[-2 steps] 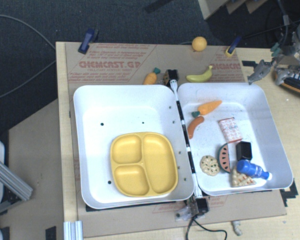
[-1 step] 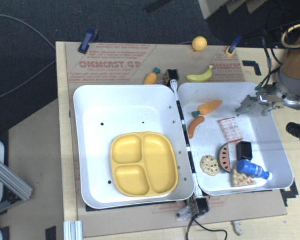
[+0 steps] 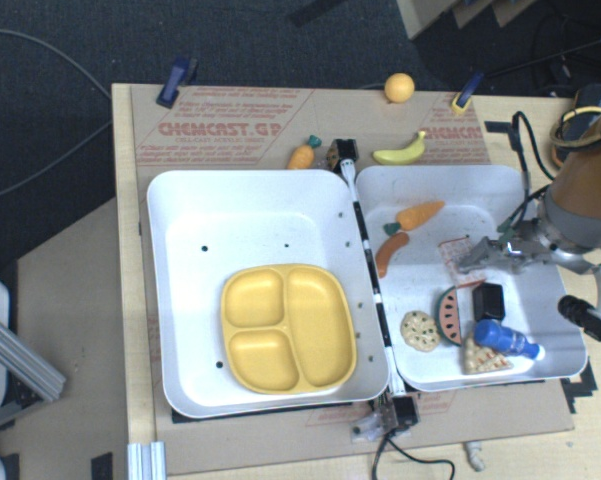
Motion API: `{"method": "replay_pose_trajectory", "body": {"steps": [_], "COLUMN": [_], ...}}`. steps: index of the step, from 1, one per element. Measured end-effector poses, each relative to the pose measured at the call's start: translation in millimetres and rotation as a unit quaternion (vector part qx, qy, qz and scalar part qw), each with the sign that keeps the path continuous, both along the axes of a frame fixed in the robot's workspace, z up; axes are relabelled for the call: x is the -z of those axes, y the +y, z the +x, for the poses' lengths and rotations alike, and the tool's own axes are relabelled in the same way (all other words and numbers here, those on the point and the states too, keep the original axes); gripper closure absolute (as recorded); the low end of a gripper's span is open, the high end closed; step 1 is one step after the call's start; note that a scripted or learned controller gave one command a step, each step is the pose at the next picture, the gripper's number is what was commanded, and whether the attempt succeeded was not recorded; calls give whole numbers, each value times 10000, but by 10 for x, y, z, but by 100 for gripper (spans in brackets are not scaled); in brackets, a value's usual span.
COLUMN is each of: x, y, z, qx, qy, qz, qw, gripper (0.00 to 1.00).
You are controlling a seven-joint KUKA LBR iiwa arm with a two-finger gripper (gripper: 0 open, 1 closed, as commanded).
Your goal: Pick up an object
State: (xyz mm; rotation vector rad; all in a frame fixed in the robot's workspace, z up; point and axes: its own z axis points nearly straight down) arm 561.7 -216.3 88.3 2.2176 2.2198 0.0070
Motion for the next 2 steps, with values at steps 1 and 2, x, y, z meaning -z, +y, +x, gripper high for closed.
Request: {"method": "replay_pose_trajectory", "body": {"steps": [1,2], "x": [2,-99], "y": [331,338], "z": [-497,-489], "qx": [9,7], "qy": [-14,-20], "qz": [-13,-11], "qw": [10000,10000], "gripper": [0,100]}}
